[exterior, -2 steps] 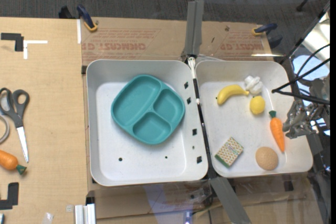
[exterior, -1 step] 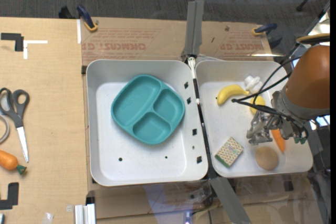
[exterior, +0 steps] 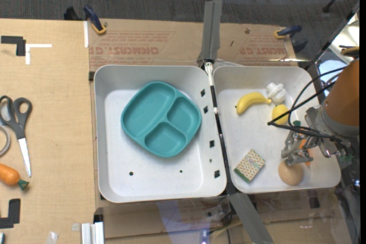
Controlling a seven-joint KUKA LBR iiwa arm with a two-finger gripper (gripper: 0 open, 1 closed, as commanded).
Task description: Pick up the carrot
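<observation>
An orange carrot (exterior: 8, 175) with a green end lies on the wooden bench at the far left, outside both bins. My gripper (exterior: 297, 152) hangs low over the front right corner of the right bin (exterior: 229, 123), far from that carrot. Just below it sits a tan round object (exterior: 290, 175). A small patch of orange shows beside the gripper, and I cannot tell what it is.
The right bin also holds a banana (exterior: 253, 102), a white item (exterior: 275, 90), a yellow fruit (exterior: 279, 114) and a small patterned box (exterior: 250, 165). A teal divided plate (exterior: 162, 118) lies in the left bin (exterior: 108, 168). Scissors (exterior: 17, 123) rest on the bench above the carrot.
</observation>
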